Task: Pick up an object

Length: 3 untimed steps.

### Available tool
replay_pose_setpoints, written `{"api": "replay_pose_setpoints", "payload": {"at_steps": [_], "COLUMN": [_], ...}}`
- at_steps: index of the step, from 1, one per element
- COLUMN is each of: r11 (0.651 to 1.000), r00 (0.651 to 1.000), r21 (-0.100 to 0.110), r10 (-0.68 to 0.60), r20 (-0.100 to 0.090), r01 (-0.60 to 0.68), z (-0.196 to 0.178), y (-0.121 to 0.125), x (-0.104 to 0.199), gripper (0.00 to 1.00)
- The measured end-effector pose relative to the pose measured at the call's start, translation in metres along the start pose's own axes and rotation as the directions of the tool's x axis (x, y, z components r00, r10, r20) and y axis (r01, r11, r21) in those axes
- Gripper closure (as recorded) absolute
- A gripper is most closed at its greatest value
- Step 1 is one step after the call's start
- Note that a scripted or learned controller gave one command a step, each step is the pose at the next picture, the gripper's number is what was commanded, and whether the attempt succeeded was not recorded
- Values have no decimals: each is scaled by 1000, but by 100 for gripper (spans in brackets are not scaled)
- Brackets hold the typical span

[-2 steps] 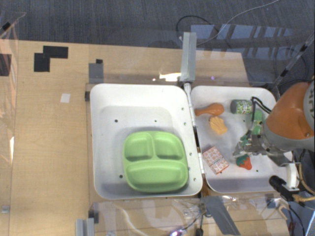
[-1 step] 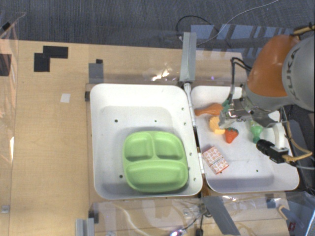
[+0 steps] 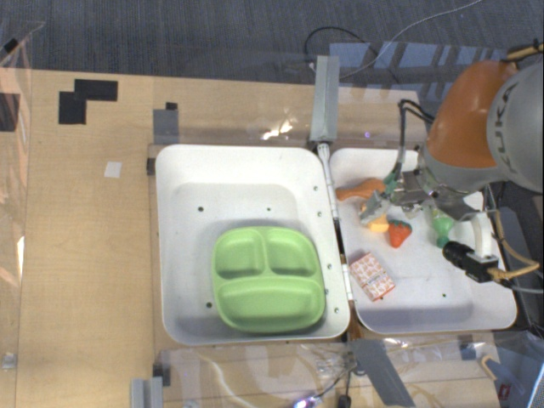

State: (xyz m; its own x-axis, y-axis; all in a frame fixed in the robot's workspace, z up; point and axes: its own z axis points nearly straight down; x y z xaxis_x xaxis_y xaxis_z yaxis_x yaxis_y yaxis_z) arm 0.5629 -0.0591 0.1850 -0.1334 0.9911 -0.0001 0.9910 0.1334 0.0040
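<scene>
In the right bin [image 3: 425,308] lie an orange carrot-like piece [image 3: 359,189], a small yellow piece [image 3: 376,224], a red strawberry-like toy [image 3: 399,235], a green item [image 3: 442,227] and a red-and-white patterned packet [image 3: 372,277]. My gripper [image 3: 398,201] hangs low over the upper middle of that bin, just right of the carrot piece and above the strawberry toy. Nothing shows between its fingers.
The left bin [image 3: 183,228] holds a green divided plate [image 3: 268,279] in its lower half. A metal divider [image 3: 333,219] separates the two bins. The arm's orange band [image 3: 472,117] looms over the right bin's far corner.
</scene>
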Motion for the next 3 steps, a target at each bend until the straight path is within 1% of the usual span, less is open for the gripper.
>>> {"api": "replay_pose_setpoints", "payload": {"at_steps": [1, 2, 3], "r11": [1000, 1000, 1000], "r00": [1000, 1000, 1000], "r21": [-10, -13, -2], "r10": [2, -4, -29], "r20": [3, 2, 0], "r01": [-2, 4, 29], "z": [95, 84, -1], "y": [26, 28, 44], "x": [-49, -47, 25], "gripper": [0, 100, 100]}}
